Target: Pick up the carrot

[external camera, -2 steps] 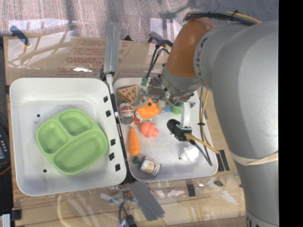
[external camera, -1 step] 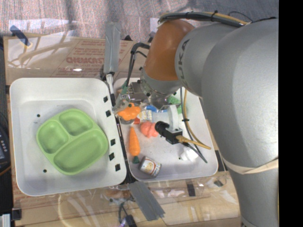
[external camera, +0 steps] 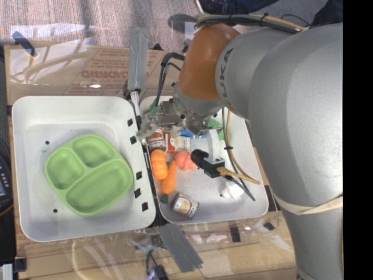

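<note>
The carrot (external camera: 169, 181) is a short orange piece lying in the right bin (external camera: 247, 206), close to its left wall. Its upper end rests against a round orange fruit (external camera: 158, 160). My gripper (external camera: 161, 121) hangs over the far left part of that bin, well above the carrot in the view and apart from it. The bulky grey arm with its orange band covers much of the gripper from above. Nothing shows between it and the carrot but the small jar and the orange fruit.
A pink toy (external camera: 185, 160) lies right of the carrot, and a red-labelled jar (external camera: 156, 140) stands just under the gripper. A tin can (external camera: 184, 205) lies near the front wall, a white crumpled item (external camera: 233, 191) to its right. The left bin (external camera: 35, 214) holds a green divided plate (external camera: 88, 174).
</note>
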You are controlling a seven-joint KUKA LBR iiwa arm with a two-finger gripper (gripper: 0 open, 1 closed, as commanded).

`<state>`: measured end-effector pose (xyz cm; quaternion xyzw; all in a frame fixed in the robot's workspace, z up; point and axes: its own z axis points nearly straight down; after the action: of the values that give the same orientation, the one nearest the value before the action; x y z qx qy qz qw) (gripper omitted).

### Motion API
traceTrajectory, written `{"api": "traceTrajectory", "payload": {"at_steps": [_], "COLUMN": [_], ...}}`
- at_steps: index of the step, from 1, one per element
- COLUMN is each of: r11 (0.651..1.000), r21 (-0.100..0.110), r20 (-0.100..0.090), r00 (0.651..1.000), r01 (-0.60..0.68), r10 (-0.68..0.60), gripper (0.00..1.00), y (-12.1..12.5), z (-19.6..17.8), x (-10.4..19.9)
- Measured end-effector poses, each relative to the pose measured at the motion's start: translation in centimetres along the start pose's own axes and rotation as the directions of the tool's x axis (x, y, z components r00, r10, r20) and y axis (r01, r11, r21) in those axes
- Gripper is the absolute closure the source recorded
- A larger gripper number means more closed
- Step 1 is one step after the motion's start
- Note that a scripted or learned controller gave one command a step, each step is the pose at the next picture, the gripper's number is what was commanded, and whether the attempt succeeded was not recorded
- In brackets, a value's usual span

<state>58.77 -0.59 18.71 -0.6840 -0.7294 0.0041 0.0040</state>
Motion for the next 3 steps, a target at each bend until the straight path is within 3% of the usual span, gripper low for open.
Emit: {"api": "traceTrajectory", "payload": {"at_steps": [1,2,3], "r11": [1.000,0.996,0.996], "r21": [-0.003,-0.003,0.004], "r20": [0.000,0.000,0.000], "r00": [1.000,0.996,0.996], "r01": [-0.005,0.087,0.091], "r10": [0.005,-0.087,-0.091], "gripper": [0.00,0.00,1.00], "y": [-5.9,-11.1,-11.1], "z": [-0.4,0.0,-0.6], "x": [-2.4,-0.5,-0.5]}}
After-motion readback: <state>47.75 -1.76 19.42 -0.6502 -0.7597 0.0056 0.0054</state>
